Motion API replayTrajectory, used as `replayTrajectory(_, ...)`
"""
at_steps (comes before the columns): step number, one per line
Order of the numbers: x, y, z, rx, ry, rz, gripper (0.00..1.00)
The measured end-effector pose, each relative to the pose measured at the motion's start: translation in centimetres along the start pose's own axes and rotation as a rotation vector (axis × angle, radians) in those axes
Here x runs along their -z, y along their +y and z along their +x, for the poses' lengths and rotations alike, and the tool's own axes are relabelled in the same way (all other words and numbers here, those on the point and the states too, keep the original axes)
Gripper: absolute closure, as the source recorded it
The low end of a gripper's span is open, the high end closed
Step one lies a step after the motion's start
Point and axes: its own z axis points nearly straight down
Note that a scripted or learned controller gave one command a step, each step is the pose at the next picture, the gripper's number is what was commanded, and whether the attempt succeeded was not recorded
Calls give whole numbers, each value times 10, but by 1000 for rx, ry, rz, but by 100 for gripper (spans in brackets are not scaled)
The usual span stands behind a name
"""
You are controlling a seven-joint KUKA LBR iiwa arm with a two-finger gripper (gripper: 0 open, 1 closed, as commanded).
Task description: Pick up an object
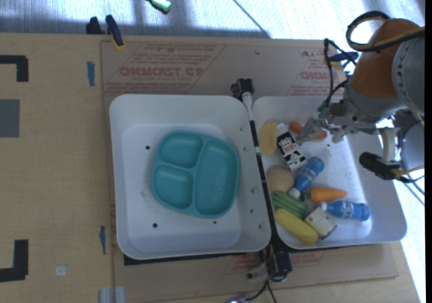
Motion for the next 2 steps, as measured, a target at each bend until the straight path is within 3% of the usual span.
replayTrajectory(1, -12, 16, 6, 155, -2, -4, 0)
replayTrajectory(2, -33, 43, 17, 487, 0, 14, 0)
